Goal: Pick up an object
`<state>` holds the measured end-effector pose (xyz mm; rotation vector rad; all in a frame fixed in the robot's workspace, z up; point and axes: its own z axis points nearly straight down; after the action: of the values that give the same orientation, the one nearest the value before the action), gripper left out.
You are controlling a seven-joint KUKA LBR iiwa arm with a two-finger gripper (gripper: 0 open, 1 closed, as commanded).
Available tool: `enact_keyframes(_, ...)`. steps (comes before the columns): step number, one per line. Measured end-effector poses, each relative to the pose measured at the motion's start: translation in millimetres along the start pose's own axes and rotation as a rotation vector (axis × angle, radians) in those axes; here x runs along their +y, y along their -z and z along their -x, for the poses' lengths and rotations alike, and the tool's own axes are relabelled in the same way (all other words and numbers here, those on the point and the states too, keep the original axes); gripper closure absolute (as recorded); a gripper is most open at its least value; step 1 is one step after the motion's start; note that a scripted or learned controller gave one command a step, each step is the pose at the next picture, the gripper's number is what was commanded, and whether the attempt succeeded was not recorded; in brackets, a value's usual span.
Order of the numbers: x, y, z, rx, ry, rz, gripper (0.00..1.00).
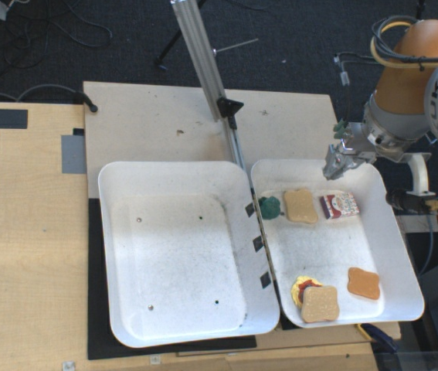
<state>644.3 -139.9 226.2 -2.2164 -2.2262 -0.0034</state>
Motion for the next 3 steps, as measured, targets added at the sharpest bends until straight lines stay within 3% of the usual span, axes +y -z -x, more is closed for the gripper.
enact_keyframes(2, 22, -8, -97, -0.002, -0.002, -0.005, 1.00)
enact_keyframes(3, 16, -6, -157, 0.001, 0.000, -0.006, 1.00)
